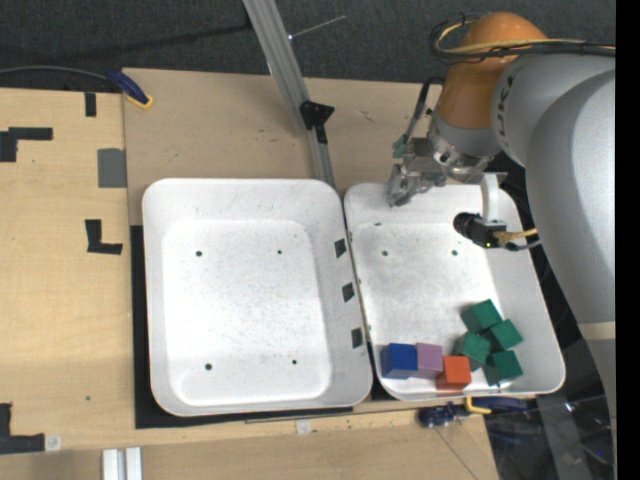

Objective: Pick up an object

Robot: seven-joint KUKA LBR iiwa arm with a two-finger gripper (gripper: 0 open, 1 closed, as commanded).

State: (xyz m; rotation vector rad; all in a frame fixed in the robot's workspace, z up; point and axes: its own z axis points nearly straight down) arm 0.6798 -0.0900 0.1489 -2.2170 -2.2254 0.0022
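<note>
Blocks cluster in the right bin's near corner; hand apart, grip state unclear

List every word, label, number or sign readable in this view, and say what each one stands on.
None can be read.
The blocks in the right bin have plain faces.
The left bin bears only dark dots.
The black tape pieces on the bench form shapes, not letters.
The arm and its hand show no legible marking.

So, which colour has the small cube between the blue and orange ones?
The small cube is pale purple, in the camera view.
</note>
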